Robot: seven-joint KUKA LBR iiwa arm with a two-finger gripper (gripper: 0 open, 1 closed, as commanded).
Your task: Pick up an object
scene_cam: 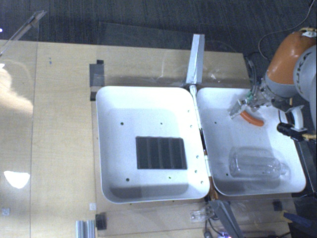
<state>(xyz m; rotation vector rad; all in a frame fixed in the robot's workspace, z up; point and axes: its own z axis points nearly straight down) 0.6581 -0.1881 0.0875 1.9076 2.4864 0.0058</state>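
My gripper [241,107] is low over the back of the right bin [218,133], reaching in from the right edge of the camera view. A small orange-red object [253,119] lies right beside and just below the gripper's tip; contact cannot be made out. A clear plastic bottle [257,165] lies on its side near the right bin's front. In the left bin [114,133] a dark ribbed rectangular block [161,152] rests flat, a little front of centre.
The grey arm with its orange band [290,58] hangs over the right bin's back right corner. A metal post [195,58] stands behind the seam between the bins. Cables and fittings [223,222] sit at the front edge.
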